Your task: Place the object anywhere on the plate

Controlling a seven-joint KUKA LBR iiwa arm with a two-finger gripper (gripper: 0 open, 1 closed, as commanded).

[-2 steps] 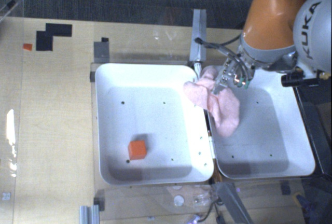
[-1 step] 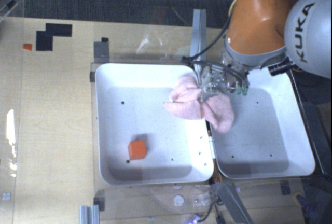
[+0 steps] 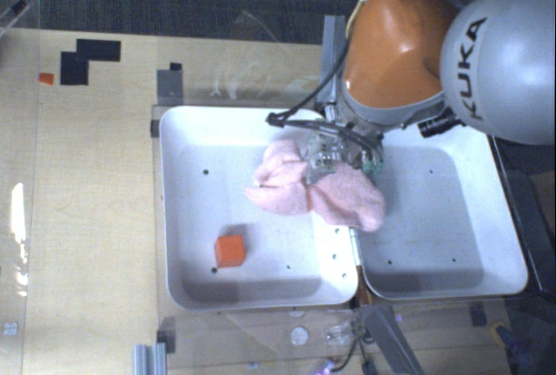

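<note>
Nearest to where I stood, at the front edge of the bench (image 3: 78,217), some small metal brackets and a clear fitting (image 3: 300,335) sat just below the two white bins. In the left bin (image 3: 187,191), toward its front, a small orange block (image 3: 230,251) lay by itself, well apart from everything else. Farther in, a crumpled pink cloth (image 3: 317,188) was draped over the divide between the bins, most of it in the left bin and one lobe hanging over into the right bin (image 3: 452,217). The gripper (image 3: 334,154) was down at the top of the cloth, right where the folds bunched up, and the fabric looked gathered between its fingers, so it seemed to be pinching the cloth. Above that loomed the grey arm with its orange band (image 3: 395,48), coming in from the right. At the far left of the bench were black markers (image 3: 85,59) and a tiny orange square (image 3: 46,79).
</note>
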